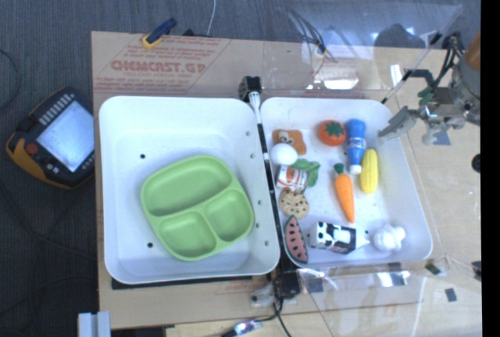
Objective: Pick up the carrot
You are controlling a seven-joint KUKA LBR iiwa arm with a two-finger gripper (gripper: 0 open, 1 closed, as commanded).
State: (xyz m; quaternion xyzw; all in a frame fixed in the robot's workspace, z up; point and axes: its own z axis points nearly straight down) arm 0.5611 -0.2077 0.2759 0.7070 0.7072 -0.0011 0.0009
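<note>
Orange carrot lies in the right bin, just beside the corn. End effector, whether apart or together I cannot tell, should descend centred, straddling its width.

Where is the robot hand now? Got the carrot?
Gripper above right bin's edge, nothing held. Carrot lying in right bin. Corn close beside it.
</note>
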